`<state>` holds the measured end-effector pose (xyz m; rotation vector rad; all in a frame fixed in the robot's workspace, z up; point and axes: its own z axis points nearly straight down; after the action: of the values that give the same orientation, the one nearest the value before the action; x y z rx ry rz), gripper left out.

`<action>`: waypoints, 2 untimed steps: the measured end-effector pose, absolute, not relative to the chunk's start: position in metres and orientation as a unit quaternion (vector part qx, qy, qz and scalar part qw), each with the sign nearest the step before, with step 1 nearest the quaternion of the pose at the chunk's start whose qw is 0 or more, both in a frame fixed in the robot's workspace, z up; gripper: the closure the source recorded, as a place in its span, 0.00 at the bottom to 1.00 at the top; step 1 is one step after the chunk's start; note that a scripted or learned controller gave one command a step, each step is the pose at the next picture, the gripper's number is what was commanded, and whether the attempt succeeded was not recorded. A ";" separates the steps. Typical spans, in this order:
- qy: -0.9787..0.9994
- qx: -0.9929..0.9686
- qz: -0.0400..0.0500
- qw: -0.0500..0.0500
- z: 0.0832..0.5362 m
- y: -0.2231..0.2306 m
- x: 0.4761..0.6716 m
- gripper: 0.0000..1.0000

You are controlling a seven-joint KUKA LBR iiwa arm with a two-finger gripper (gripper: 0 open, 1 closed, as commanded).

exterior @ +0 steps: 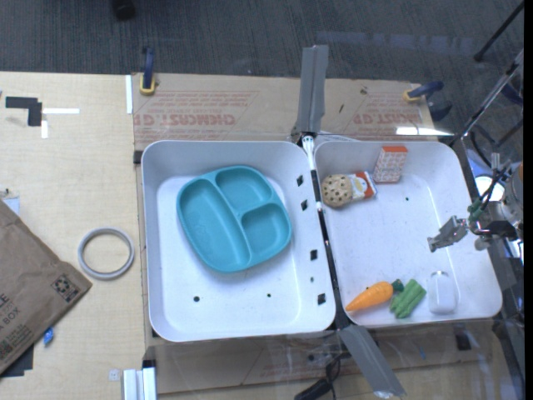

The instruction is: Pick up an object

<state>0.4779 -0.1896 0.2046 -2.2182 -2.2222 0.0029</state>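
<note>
The right bin point(391, 223) holds several small things. A toy carrot point(370, 296) lies at its front edge with a green toy vegetable point(407, 297) beside it and a white rounded object point(442, 293) further right. A cookie point(336, 190) with a small orange-and-white packet point(361, 186) rests at the back left, and a small red-and-white box point(390, 163) stands near the back wall. My gripper point(448, 234) comes in from the right over the bin's right side, behind the white object and apart from every item.
The left bin point(166, 298) carries a teal divided plate point(235, 217). A roll of tape point(106, 252) and a brown cardboard piece point(29, 294) lie on the bench to the left. Grey dividers stand between the bins at back point(313, 90) and front point(371, 365).
</note>
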 end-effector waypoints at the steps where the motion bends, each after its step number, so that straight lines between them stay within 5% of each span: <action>1: -0.726 -0.687 0.000 0.000 0.091 -0.131 0.477 0.00; 2: -0.791 -0.612 0.000 -0.001 0.100 -0.139 0.565 0.00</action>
<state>0.5651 -0.1387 0.0996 -1.9226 -2.4862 -0.0001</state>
